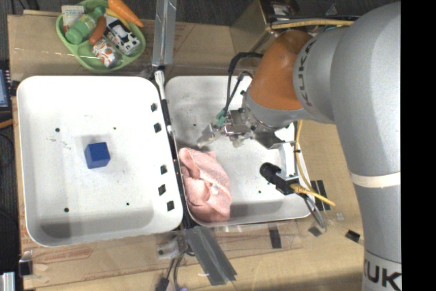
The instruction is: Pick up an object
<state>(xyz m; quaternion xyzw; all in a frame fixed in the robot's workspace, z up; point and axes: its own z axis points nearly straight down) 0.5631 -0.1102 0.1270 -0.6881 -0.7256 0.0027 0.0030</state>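
Observation:
A blue cube (97, 154) lies in the left bin (41, 99), left of its middle. A crumpled pink cloth (204, 184) lies in the right bin (197, 88), against its near left side. My gripper (221, 127) hangs over the middle of the right bin, just above and right of the cloth's upper end. Its tips blur against the bin floor, and I see nothing between them. The grey arm with its orange band reaches in from the right and covers the bin's far right part.
A green bowl (68, 43) of toy food, with a carrot and small cartons, stands on the bench behind the left bin. A metal divider (163, 31) runs between the bins. Cardboard lies behind the right bin.

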